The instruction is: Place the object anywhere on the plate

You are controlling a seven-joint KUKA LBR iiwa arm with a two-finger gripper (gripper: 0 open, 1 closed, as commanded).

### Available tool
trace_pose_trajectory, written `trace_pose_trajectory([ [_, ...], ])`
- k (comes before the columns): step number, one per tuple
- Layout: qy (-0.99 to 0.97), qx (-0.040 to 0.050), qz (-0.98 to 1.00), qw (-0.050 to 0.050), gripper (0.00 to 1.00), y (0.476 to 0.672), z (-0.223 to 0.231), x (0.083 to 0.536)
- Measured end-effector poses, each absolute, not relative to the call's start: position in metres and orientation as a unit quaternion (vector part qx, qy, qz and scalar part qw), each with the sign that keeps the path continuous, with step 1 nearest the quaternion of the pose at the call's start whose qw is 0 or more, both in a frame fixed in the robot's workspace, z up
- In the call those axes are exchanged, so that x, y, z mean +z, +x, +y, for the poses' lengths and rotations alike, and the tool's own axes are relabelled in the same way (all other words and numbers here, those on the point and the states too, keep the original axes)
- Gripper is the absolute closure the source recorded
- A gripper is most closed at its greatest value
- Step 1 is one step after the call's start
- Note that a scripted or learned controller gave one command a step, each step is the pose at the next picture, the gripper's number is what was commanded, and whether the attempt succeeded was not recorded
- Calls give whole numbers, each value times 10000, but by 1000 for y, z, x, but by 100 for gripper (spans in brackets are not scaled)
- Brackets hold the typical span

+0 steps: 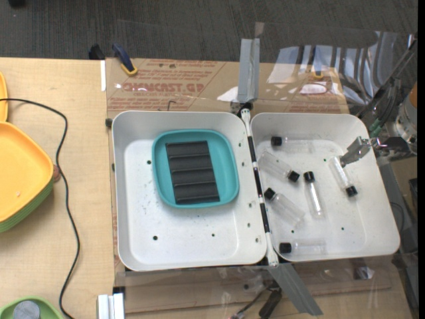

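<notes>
A wooden bench (pixel 53 264) is seen carrying two white bins side by side. In the left bin (pixel 133 231) a teal plate (pixel 229 171) is set, a dark ribbed pad (pixel 191 171) lying on it. Several clear vials with black caps are scattered in the right bin (pixel 372 238), one vial (pixel 342 177) lying just below the gripper (pixel 355 150) near the right wall. Nothing is seen held; how far the gripper is parted cannot be told. For a sound pick, the nearest vial should probably be taken squarely across its width.
</notes>
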State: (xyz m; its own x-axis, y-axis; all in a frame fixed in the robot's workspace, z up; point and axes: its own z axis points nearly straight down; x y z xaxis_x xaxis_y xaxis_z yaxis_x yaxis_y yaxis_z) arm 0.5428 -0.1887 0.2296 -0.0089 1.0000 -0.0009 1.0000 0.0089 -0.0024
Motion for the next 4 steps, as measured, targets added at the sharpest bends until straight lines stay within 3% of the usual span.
trace_pose_trajectory([
  [1, -7032, 11, -7110, -1, 0, 545, -223, 265],
  [2, -7326, 14, -6807, 0, 0, 547, -222, 378],
  [3, -7627, 13, -6468, -1, 0, 571, -218, 437],
  [4, -8001, 18, -5998, 1, 0, 595, -216, 440],
])
